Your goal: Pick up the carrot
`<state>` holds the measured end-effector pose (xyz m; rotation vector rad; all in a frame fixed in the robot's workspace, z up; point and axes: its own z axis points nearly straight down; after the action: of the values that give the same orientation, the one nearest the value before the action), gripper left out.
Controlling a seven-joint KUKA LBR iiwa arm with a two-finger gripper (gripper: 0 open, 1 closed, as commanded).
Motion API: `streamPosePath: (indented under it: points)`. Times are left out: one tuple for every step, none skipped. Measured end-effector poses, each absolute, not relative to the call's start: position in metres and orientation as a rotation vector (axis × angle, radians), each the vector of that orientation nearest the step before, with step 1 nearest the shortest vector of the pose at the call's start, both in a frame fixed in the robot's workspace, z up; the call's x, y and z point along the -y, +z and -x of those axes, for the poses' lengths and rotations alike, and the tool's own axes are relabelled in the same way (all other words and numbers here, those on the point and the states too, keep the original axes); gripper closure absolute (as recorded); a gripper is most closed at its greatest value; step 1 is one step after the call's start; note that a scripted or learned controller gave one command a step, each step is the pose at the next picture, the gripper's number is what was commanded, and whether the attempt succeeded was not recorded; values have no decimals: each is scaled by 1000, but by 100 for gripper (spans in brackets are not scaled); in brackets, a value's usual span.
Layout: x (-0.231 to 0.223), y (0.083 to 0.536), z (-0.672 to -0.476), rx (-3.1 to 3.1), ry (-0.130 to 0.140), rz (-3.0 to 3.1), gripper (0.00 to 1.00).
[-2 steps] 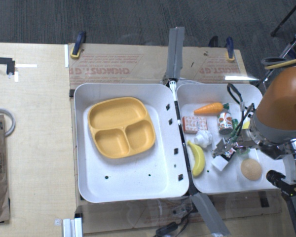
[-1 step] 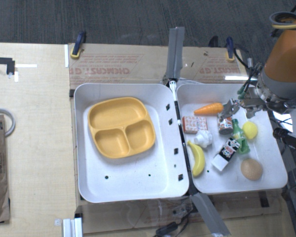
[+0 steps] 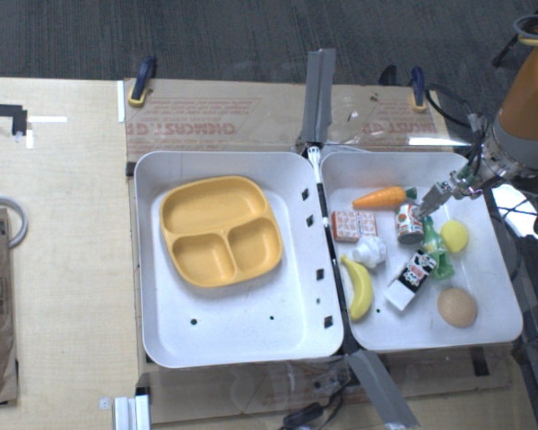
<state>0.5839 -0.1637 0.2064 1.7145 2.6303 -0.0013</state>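
While reaching in from 3 o'clock over the right bin (image 3: 511, 316), hangs the claw (image 3: 428, 202) just beside the carrot's leafy end; grip too small to tell, nothing seen between the fingers. Lies orange carrot (image 3: 379, 197) at 12 o'clock in that bin, above a red-and-white box (image 3: 352, 226). At 6 o'clock, banana (image 3: 359, 287). Sits yellow divided plate (image 3: 221, 230) in left bin (image 3: 161, 330).

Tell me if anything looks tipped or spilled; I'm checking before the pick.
Nothing spilled. The small carton lies on its side, slanted, in the right bin beside the banana. The carrot lies flat, intact.
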Motion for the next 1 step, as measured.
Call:
streamPosePath:
  points:
    - [101, 202, -633, -2509, -1, -1888, 0]
